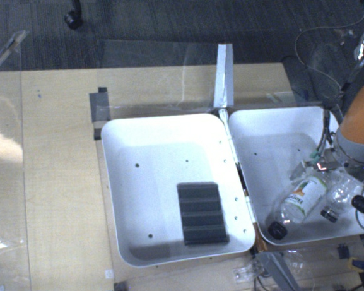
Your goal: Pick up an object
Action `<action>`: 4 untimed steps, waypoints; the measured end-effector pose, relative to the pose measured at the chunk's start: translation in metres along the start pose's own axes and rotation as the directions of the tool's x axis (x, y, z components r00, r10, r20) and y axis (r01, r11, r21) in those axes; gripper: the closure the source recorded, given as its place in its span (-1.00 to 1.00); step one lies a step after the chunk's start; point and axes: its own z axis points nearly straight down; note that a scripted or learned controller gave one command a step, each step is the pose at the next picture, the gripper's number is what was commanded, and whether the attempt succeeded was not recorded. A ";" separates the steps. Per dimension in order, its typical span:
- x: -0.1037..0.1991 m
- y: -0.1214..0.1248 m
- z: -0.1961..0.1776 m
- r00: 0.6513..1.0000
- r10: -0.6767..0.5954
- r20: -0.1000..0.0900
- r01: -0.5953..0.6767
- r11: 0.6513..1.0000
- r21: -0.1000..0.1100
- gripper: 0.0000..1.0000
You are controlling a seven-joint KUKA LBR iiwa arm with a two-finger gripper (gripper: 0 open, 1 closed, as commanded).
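Cables and brackets [276,279]: At the bottom edge of the frame, nearest me, I saw loose wiring and small metal fittings just below the bins' front rims.

Black ridged block [202,213]: It lay flat in the lower middle of the left bin [128,178], close to the front wall and alone there. I judged it out of play for this attempt, since the arm was working the other side.

Clear bottle [299,202]: This lay on its side in the lower part of the right bin [264,141], dark cap pointing to the lower left, label with an orange mark facing up. It looked the likeliest thing to pick, being the largest and nearest the arm. A round body lying flat could roll off a pinch, I reckoned.

Clear clutter [338,194]: Just right of the bottle I made out more transparent plastic with a small dark cap, touching or nearly touching the bottle; I could not separate the pieces.

Tool [319,161]: It sat low in the right bin, just above the bottle's upper end, at the right edge of the frame. The orange band [360,120] and wrist hid most of it, so I could not tell how it was set or whether it had anything.

Counter [60,203]: Pale wood, under both bins, with a clear guard panel across the far side.

Progress: I judged nothing lifted yet.
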 end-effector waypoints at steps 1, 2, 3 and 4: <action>0.001 -0.028 -0.002 0.968 -0.251 0.008 0.251 0.968 -0.009 -1.00; 0.039 -0.039 -0.002 0.954 -0.301 0.008 0.301 0.954 -0.005 -1.00; 0.107 0.031 -0.001 0.955 -0.295 0.001 0.295 0.955 0.000 -1.00; 0.101 0.111 0.003 0.974 -0.227 0.001 0.227 0.974 0.003 -1.00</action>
